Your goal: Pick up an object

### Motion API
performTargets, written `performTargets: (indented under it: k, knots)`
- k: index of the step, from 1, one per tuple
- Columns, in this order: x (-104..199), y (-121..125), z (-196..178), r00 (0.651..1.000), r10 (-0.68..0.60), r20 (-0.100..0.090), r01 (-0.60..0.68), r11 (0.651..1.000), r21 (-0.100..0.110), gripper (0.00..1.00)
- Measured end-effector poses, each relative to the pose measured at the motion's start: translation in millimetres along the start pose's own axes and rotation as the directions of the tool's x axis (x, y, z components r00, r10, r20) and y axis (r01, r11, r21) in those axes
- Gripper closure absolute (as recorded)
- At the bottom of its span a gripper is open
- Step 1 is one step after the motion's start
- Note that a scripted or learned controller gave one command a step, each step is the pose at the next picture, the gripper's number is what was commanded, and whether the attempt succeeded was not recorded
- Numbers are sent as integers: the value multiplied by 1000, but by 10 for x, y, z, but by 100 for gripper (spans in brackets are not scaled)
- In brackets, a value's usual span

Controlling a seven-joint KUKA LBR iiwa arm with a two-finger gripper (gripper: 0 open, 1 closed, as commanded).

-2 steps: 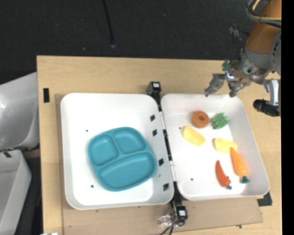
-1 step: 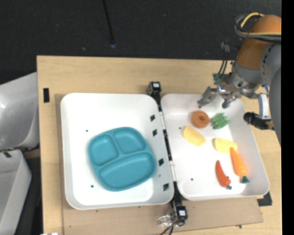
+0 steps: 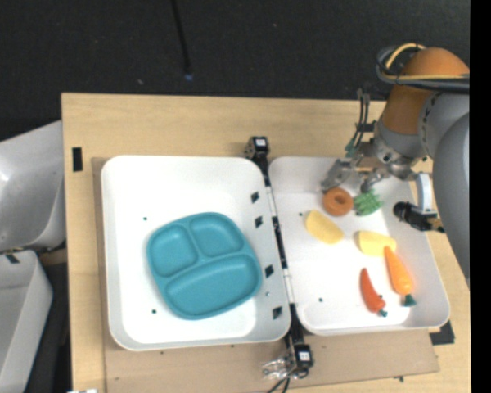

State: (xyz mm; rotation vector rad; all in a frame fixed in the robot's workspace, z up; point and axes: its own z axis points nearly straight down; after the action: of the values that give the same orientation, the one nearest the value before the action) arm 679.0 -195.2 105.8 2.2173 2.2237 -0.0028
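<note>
Camera view looks down on a wooden worktop [image 3: 82, 301] with dark floor behind it. Two white bins sit side by side. The left bin [image 3: 123, 301] has a blue plate [image 3: 203, 264]. The right bin [image 3: 344, 313] has toy food, all close together. The hand [image 3: 356, 180] is low at the far end, right by an orange ring [image 3: 338, 201] and a green piece [image 3: 367, 204]. I cannot tell if it is grasping anything. It might bump the ring away or catch two toys together, as they nearly touch.
</note>
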Motion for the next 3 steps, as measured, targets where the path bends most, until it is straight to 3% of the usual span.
performTargets:
  k: [1, 3]
  knots:
    - [-14, 8, -143, 1000, -1, 4, 1, 1000, -4, 100]
    - [-21, -136, -1289, 1000, 5, 1, -5, 1000, -9, 100]
